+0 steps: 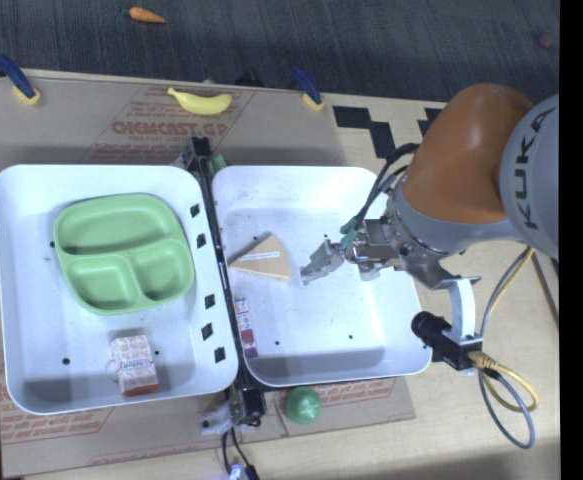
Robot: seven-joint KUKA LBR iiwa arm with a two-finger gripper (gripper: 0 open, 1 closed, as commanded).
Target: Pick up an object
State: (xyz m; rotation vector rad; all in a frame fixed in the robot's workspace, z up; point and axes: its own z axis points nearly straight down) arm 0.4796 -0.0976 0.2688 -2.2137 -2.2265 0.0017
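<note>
A tan wedge-shaped piece [264, 259], like a slice of bread or cheese, lies in the right bin [311, 363] near its left-centre. My gripper [321, 262] hangs just to the right of the wedge, over the middle of the right bin, with the grey arm and its orange band [466, 158] behind it. Nothing shows between its fingers. In the left bin [21, 308] rests a green divided tray [123, 251] and a small red-and-white packet [134, 362].
A yellow banana [201, 99] lies on the cardboard behind the bins. A green ball [303, 404] sits in front of the right bin. An orange carrot-like item [147, 14] lies on the dark floor. Blue clamps [17, 80] hold the cardboard corners. Cables [506, 388] trail at the right.
</note>
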